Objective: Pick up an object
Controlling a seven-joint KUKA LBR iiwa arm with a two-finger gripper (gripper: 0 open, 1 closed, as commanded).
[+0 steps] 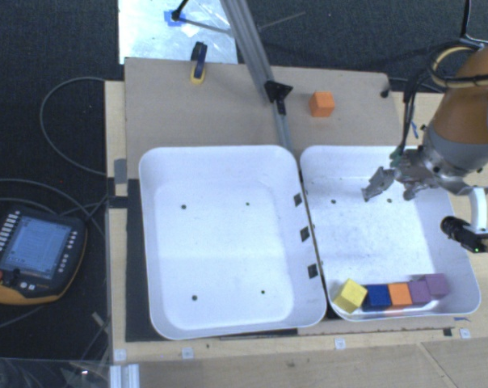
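Along the front wall of the right bin [341, 168] lies a row of small blocks: yellow [351, 295], blue [378, 297], orange [400, 294] and purple [435, 285]. My gripper [393, 185] hangs over the upper middle of that bin, well behind the blocks. Its two fingers are spread apart with nothing between them, so it is open.
The left bin [220, 164] stands beside the right one. An orange cube [322, 103] rests on the bench behind the bins. A slanted metal pole [252, 47] crosses the back. A teach pendant [30, 253] lies off the bench at left.
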